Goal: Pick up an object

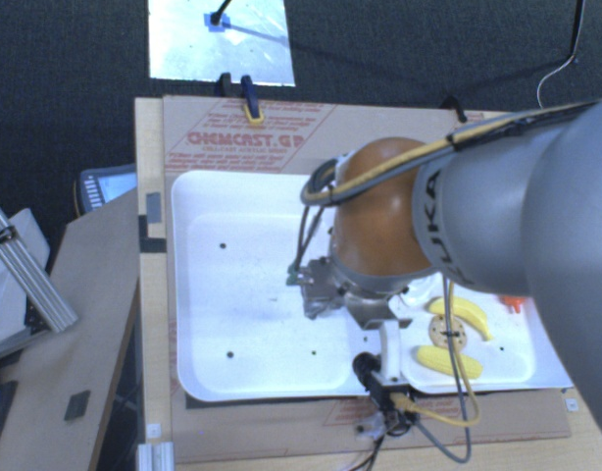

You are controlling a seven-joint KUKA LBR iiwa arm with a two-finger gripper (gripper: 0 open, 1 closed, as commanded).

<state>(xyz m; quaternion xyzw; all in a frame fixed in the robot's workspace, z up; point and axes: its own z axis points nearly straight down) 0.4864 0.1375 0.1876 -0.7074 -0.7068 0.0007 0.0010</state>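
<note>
The grey arm with its orange band (379, 214) reaches in from the right and hangs over the seam between the two white bins. Its wrist and gripper body (345, 297) point down near the left bin's right edge, and the arm hides the fingertips. In the right bin (517, 366) lie a yellow banana (463, 314), a second yellow piece (448, 361) and a round tan disc with holes (446, 335) between them. A small orange-red object (515, 303) peeks out beside the arm.
The left bin (242, 283) has a bare white floor with a few dark dots. Cables (399, 410) trail over the bench's front edge. A cardboard sheet (247, 140) lies under the bins, and a clamp (250, 101) grips its far edge.
</note>
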